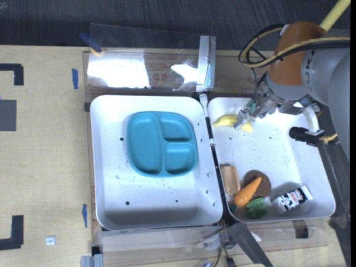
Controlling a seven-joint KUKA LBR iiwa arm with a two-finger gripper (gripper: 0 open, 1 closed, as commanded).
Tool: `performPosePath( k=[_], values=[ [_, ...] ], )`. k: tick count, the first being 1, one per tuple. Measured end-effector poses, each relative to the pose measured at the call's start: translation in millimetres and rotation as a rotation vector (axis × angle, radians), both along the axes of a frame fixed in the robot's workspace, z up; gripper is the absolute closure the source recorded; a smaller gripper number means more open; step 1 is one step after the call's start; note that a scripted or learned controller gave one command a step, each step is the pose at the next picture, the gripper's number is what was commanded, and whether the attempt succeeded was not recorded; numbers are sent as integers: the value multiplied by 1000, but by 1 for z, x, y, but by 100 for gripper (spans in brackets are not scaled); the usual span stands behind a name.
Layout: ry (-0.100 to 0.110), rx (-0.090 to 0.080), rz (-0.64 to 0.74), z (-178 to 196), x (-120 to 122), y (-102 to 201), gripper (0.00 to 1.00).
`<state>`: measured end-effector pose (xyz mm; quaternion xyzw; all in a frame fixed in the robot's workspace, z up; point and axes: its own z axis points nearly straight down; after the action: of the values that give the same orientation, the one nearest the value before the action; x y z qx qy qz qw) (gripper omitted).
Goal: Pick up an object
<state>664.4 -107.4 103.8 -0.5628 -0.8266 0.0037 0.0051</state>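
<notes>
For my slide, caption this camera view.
Gripper lowered onto a banana in the right bin; blue tray in the left bin.

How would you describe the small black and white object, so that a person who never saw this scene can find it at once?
Look at the right white bin and go to its near right corner. There, to the right of the cluster with the carrot and the brown disc, lies the small carton. It alone is black and white and box-shaped; its neighbours are orange, brown and green.

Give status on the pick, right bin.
Tool low over the yellow banana at the right bin's far-left corner. No lift seen. Carrot and milk carton sit apart, near edge.
</notes>
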Motion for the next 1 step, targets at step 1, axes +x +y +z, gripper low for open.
performPosePath(
  k=[1],
  values=[
    [-6, -1, -1, 1, 2, 0, 0]
  ],
)
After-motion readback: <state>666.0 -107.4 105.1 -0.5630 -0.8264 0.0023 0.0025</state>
